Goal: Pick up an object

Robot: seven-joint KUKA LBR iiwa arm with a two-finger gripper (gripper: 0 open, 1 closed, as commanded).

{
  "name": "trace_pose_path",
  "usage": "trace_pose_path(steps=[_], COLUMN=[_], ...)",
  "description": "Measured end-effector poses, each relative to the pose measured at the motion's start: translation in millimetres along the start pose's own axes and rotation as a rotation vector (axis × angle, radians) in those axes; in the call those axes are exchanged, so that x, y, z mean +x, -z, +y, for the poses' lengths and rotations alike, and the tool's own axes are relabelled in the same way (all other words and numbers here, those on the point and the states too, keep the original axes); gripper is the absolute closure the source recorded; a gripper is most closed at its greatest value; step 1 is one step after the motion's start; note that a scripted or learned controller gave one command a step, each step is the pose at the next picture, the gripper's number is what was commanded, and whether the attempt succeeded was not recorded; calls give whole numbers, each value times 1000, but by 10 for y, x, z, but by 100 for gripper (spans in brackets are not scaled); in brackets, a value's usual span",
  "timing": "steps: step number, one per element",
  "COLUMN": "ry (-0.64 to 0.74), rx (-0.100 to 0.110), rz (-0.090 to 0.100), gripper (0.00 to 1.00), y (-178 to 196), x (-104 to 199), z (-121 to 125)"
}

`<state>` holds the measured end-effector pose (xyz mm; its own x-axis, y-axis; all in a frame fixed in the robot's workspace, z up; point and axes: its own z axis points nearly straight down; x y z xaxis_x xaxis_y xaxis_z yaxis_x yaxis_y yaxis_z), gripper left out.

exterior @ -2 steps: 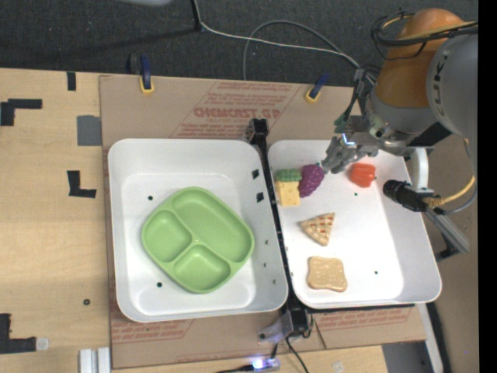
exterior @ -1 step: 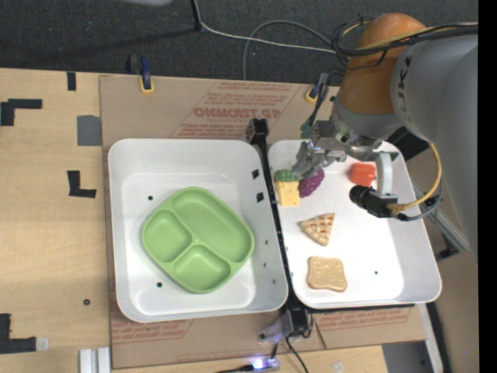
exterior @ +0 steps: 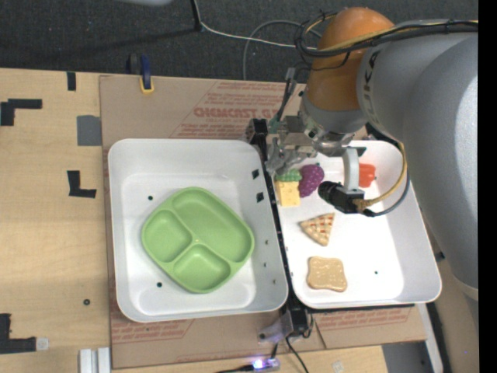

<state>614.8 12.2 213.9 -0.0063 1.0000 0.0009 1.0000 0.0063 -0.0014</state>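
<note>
My gripper (exterior: 281, 160) hangs over the far left corner of the right bin (exterior: 388, 286), under the arm's orange band. Directly below it lies a yellow block with a green top (exterior: 289, 189), and purple grapes (exterior: 311, 179) touch that block's right side. A pizza slice (exterior: 319, 228) lies toward the middle of the bin, and a piece of toast (exterior: 326, 273) sits nearer the front. A small orange-red item (exterior: 366, 174) shows behind the wrist hardware. Whether the gripper touches the yellow block is hidden by its own body.
The left bin (exterior: 124, 208) holds a green divided plate (exterior: 197, 239). The wall between the two bins (exterior: 276, 231) runs just left of the gripper. A black cable part (exterior: 345, 198) hangs over the right bin.
</note>
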Motion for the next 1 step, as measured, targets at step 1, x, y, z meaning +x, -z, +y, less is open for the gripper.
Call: trace_pose_path(steps=[1], ry=[-1], rx=[1], rz=[-1], gripper=[100], y=[-13], x=[445], z=[-61])
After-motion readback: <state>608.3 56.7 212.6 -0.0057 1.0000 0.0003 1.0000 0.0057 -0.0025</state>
